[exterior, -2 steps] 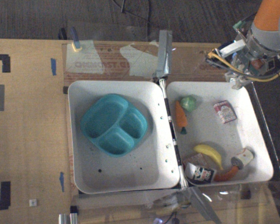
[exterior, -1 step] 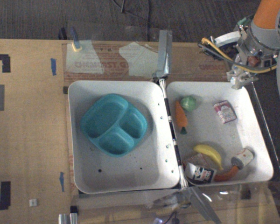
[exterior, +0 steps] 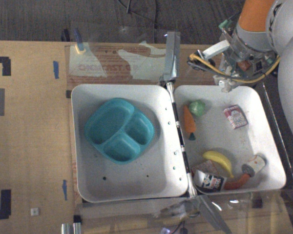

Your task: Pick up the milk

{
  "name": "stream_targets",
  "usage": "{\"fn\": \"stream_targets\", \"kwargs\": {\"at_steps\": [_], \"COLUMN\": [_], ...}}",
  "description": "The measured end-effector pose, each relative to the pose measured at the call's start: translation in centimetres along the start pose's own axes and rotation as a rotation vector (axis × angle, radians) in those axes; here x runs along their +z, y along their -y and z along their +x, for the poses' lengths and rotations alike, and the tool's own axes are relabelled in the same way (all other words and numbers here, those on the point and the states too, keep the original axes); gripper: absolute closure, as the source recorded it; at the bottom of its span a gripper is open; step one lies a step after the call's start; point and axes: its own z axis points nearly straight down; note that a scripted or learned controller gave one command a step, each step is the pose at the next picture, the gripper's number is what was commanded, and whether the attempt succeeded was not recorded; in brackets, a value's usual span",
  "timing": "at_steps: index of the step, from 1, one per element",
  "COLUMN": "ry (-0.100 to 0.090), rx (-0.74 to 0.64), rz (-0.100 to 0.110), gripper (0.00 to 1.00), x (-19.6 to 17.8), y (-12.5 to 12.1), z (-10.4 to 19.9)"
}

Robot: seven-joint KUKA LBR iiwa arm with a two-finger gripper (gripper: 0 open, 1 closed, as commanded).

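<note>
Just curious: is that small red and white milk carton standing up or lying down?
Lying down: the small red and white milk carton rests flat on the right white bin floor, its printed side up.

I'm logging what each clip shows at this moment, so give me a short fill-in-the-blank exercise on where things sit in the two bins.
1. The teal divided plate lies in the ____ bin.
2. The banana is coloured ____.
3. The carrot lies just beside the ____ ball.
4. The milk carton lies in the same bin as the banana, on the side ____ the gripper.

Missing words: left; yellow; green; nearer
</note>
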Motion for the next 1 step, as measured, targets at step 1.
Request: {"fn": "stream_targets", "kwargs": {"at_steps": [1], "ry": [0.0], "rx": [0.0], "rz": [0.0], "gripper": [0.0], "x": [-0.02], "y": [0.02], "z": [0.02]}}
